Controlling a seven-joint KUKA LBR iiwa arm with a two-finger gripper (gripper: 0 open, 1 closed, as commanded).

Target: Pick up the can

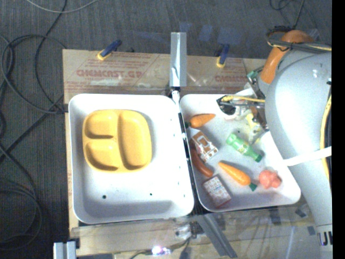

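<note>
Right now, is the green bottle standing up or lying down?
Lying down. The green bottle rests on its side on the floor of the right bin, with its whole length showing at a slant.

tray (117, 139) in left bin (81, 198); bottle (243, 147) in right bin (245, 199), seemingly between rear carrot (202, 120), front carrot (234, 172)

The arm (302, 107) is a bulky, smooth, pale grey shell with rounded links. An orange band (274, 58) wraps its narrow end at 12 o'clock. A thin yellow line (325, 136) runs down its 3 o'clock edge, and a white strip (308, 156) crosses it toward 5 o'clock.
</note>
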